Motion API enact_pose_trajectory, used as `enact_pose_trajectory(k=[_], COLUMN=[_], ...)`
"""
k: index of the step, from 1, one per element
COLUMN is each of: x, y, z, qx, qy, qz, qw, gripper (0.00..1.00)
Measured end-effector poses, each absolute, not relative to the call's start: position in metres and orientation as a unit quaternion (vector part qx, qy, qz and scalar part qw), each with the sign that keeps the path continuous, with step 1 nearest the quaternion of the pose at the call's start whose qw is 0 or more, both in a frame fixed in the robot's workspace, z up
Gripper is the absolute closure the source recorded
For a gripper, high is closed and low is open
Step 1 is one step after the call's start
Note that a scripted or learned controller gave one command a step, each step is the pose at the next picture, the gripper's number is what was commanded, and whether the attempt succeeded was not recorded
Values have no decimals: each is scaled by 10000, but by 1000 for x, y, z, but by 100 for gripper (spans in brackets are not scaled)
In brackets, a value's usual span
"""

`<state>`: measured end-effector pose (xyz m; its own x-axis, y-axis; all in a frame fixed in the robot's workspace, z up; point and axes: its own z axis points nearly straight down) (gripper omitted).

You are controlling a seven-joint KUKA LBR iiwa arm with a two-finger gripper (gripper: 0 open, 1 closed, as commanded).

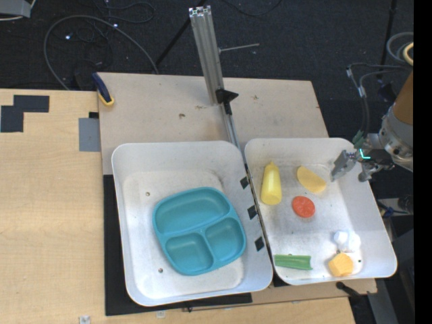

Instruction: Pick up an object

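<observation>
Gripper [354,165] sits at the right bin's [378,214] upper right rim, jaws spread apart and holding nothing. Nearest candidate: a yellow lemon-shaped piece [311,179], lying just left of the gripper on the bin floor. Judged to be a light, rigid plastic toy with a smooth, possibly slippery skin; a grasp across its narrow width looks soundest. Also present in this bin: yellow bottle [271,184], red round piece [304,206], green strip [293,262], orange piece [342,264]. The left bin [128,181] carries a teal divided tray [198,229].

Two white bins [135,174], one teal tray [199,229], six small toys [304,206]
</observation>
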<state>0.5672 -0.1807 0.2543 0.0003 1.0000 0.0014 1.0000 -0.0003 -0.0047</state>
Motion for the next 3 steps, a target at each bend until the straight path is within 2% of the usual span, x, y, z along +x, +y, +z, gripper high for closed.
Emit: enact_pose_trajectory(k=[1, 2, 3], x=[568, 573, 569], y=[-181, -177, -173], z=[255, 209, 145], qx=[-7071, -7068, -7070], qy=[-7071, -7074, -7072], qz=[6, 19, 22], qw=[12, 30, 39], gripper=[0, 0, 0])
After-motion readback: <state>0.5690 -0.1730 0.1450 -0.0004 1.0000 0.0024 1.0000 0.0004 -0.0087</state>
